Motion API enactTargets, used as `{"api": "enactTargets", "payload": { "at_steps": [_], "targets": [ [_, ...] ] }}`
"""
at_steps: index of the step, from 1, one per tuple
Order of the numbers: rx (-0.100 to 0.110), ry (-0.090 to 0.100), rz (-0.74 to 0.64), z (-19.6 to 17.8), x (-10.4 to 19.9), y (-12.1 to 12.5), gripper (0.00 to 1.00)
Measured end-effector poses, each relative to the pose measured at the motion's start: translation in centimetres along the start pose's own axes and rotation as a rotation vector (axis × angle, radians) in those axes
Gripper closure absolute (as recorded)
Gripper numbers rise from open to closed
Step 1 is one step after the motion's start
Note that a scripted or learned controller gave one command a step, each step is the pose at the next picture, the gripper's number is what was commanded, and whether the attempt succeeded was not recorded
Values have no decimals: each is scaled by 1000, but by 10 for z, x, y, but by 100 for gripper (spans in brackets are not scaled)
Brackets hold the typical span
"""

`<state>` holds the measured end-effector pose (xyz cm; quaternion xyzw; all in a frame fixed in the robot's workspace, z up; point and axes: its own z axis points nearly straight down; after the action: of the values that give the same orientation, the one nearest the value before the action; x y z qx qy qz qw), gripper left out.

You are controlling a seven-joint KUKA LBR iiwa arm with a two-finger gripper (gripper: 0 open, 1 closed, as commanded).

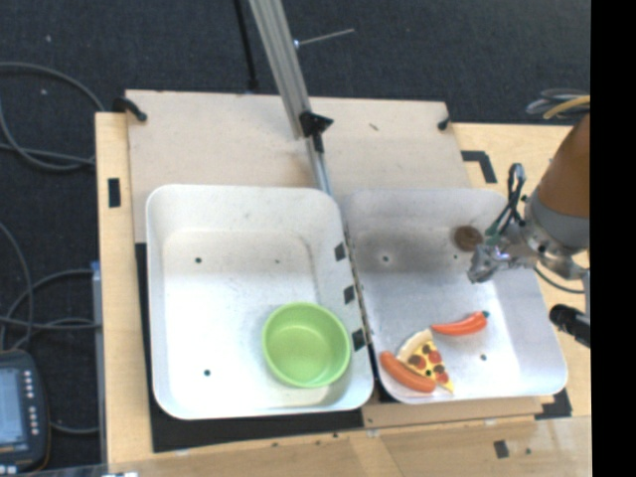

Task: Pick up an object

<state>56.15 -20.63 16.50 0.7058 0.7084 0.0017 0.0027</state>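
Observation:
In the right bin [417,237], a small brown round object [466,237] lies near the right side. My gripper [483,266] hangs just right of and below it, low over the bin floor. Near the front of that bin sit a red chili pepper [460,324], a pizza slice [425,358] and a hot dog sausage [405,373]. A green bowl [305,343] stands at the front right of the left bin [199,266].
A slanted metal rail [288,68] runs from the top down to the gap between the bins. The arm's orange band [568,172] shows at the right edge. Cables lie on the dark floor at left.

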Motion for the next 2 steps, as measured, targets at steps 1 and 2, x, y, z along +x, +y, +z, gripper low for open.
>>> {"api": "enactTargets", "payload": {
  "at_steps": [1, 2],
  "targets": [
    [-1, -2, 3, -52, -8, -6, 100],
    [-1, -1, 0, -98, -14, -9, 100]
  ]
}}
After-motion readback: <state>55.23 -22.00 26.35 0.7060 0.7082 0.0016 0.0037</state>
